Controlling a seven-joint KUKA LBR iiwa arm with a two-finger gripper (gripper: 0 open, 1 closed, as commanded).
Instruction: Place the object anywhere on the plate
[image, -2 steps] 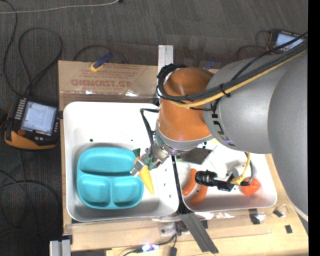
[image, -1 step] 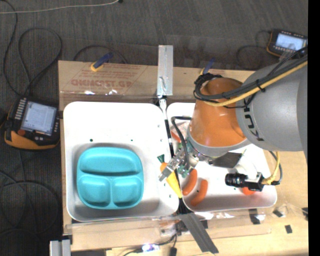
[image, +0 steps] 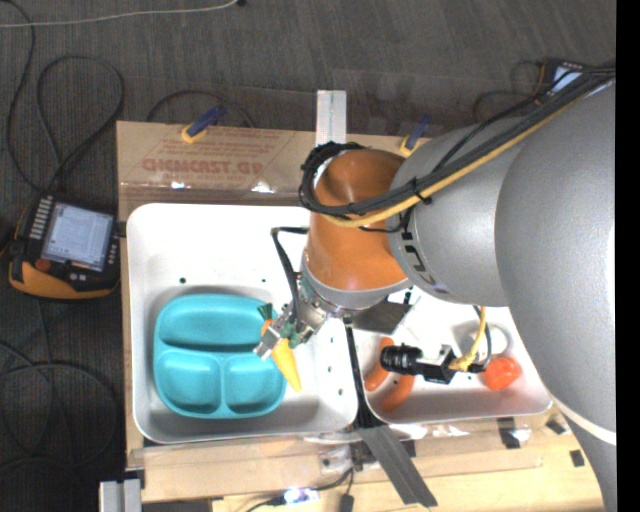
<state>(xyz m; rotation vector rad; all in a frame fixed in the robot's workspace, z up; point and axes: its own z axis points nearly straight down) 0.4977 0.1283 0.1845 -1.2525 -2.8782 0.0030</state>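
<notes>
At the right rim of the turquoise plate (image: 215, 352), in the left white bin (image: 160, 240), the gripper (image: 279, 338) hangs low with a yellow-orange object (image: 288, 364), shaped like a small carrot, between its fingers. So the pincer is grasping the object; it is clenched around the upper, greener end, and the pointed yellow end hangs free below.

The long axis of the object runs from the gripper down and a little to the right in the view, away from the plate. The plate has three compartments, and the object lies just beside the lower right one, over the white floor of the bin and not yet over the turquoise surface. I judge that the coming move must carry the object to the left in the view, across the rim, before the fingers release it. If released here, it would probably fall beside the plate. The right bin (image: 520, 405) holds other orange items (image: 501, 372), well apart.
</notes>
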